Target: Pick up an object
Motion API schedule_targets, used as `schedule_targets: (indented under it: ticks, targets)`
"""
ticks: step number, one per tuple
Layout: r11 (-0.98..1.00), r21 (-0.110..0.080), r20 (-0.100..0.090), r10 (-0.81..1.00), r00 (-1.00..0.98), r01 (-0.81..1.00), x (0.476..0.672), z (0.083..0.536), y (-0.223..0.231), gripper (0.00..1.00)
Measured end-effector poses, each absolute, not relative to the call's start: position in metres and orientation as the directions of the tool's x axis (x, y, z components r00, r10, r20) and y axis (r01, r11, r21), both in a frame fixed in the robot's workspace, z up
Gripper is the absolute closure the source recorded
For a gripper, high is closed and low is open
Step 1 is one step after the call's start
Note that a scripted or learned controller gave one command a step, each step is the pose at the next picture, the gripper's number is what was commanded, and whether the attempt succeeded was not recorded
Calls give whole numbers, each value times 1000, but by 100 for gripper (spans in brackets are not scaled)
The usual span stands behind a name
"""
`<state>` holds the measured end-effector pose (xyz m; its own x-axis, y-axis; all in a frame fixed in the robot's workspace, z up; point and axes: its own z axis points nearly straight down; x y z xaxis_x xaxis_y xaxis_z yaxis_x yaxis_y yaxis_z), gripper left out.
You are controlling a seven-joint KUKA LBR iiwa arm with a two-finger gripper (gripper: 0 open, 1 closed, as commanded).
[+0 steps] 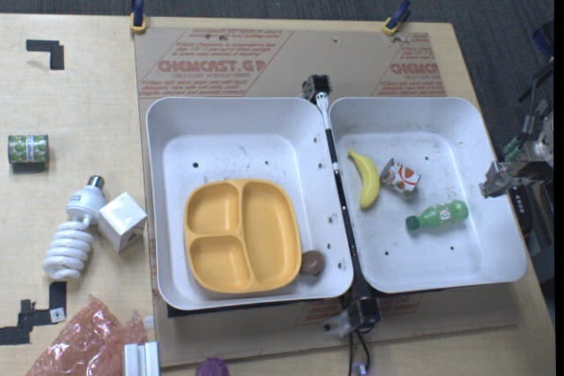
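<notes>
- The gripper (509,172) sits at the right edge of the view, just outside the right rim of the right bin (493,264), over the worktop (220,57) edge.
- Whether it is open or closed cannot be told from this angle; nothing can be seen held in it.
- The right bin holds three things, all well apart from the gripper.
- A yellow banana (365,179) lies near the bin's left wall, curved, running from upper left down to lower right.
- A crumpled red-and-white carton (400,177) lies just beside the banana on its right.
- A green bottle (438,217) lies on its side below the carton, with its cap end pointing left; it is the nearest of the three to the gripper.
- The left bin (176,128) holds a yellow divided plate (242,235) with three compartments, lying flat in the bin's lower half.
- A small brown round object (312,261) touches the plate's lower right rim.
- On the worktop left of the bins lie a white spiral light bulb (72,233), a small white box (122,221) just beside it, and a green can (28,151) on its side further up.
- A pink mesh bag (84,339) lies at the lower left corner.
</notes>
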<state>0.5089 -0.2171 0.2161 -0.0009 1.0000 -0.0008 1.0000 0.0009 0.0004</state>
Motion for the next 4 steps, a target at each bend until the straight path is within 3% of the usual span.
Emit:
schedule_targets:
  ticks: [1,4]
  targets:
    - [-1,2,-1,1000,1,1000,478,109,-222,0]
    - [-1,1,0,1000,1,1000,478,92,-93,0]
